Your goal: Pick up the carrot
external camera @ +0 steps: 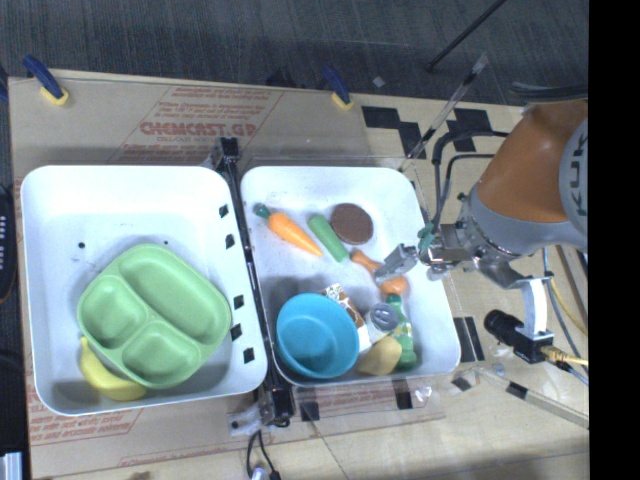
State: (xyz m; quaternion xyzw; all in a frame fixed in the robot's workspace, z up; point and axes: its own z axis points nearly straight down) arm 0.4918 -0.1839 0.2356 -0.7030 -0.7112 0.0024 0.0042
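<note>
The fingers (397,260) sit low over the right side of the right bin (262,183), but they read as a small grey blur from my seat and I cannot tell whether they are spread or closed, or whether anything is between them. The gripper (400,262) points leftward into the bin from the wrist, and behind it the arm (530,183) comes in from the right, its broad orange band hanging over the bench outside the bin's right wall. Just under the fingertips I see a small orange piece (364,261), and just below that another orange bit (395,287) above a cluster of small items in the bin's lower right corner, including a yellowish piece (380,356) and something green (406,350). A blue bowl (316,336) stands upright in the lower middle of this bin. A brown round disc (352,224) lies up and to the left of the gripper, with a green vegetable-shaped piece (327,237) lying slantwise beside it. The carrot (292,231) lies left of that green piece, in the upper left part of the right bin, orange body with a green top pointing up-left; it is apart from the fingers, with the green piece between them. In the left bin (40,228) rests a green divided plate (153,314) over a yellow item (103,377).
</note>
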